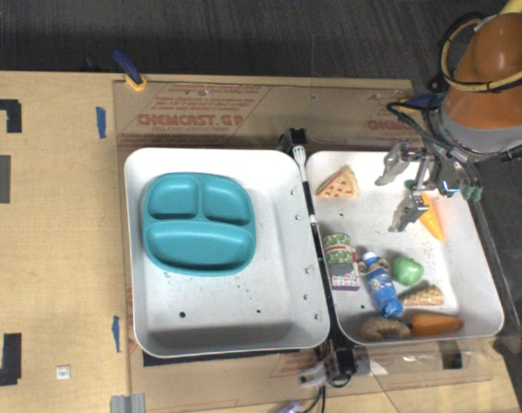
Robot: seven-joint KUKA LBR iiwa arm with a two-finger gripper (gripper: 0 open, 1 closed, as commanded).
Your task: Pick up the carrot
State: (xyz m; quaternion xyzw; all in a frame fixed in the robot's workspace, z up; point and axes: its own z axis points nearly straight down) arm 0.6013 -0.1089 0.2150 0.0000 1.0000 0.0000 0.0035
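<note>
Camera view: you see the two-finger gripper [413, 198] in the right white bin [484, 256], upper right of frame, jaws spread open with nothing between them. The orange tapered carrot [432, 217] lies just beside them. A teal compartment plate [199, 222] sits in the left bin [157, 317].
</note>
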